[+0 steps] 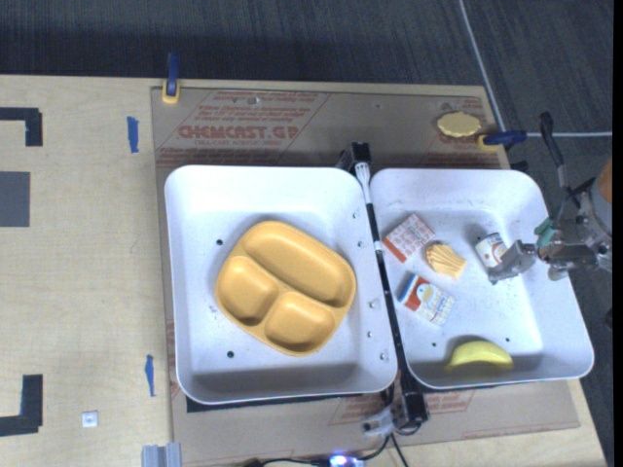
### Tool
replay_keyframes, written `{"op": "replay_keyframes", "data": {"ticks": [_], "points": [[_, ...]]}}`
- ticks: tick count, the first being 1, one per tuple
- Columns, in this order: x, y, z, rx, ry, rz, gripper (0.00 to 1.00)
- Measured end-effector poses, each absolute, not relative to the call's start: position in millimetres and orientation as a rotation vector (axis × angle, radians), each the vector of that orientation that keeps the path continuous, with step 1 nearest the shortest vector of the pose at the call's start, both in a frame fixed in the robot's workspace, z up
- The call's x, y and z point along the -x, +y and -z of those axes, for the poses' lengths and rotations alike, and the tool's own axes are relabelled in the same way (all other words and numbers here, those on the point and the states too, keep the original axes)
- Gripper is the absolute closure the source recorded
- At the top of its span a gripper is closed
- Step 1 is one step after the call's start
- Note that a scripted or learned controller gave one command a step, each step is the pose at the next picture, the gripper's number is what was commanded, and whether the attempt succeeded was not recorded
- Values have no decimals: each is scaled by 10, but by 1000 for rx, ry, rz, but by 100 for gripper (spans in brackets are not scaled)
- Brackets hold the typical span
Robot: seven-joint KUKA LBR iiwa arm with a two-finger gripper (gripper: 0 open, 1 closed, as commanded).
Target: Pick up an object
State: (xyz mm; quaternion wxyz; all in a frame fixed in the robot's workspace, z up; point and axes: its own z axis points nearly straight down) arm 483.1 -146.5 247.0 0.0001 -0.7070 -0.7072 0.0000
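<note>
Gripper (513, 261) hangs low at three o'clock in the right bin (560, 305), beside the small can (490, 248); I cannot tell how wide it is; still reaching, it must next close on that can.

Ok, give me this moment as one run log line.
claw: over right bin, beside small can | grasp: none seen | left bin: yellow tray | right bin: banana, two packets, can
</note>
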Motion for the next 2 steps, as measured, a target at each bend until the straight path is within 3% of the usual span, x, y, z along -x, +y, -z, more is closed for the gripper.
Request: {"op": "replay_keyframes", "data": {"ticks": [1, 2], "points": [[-4810, -1398, -921, 2226, -2224, 5, 0], [-4829, -946, -887, 2230, -2227, 10, 0]]}}
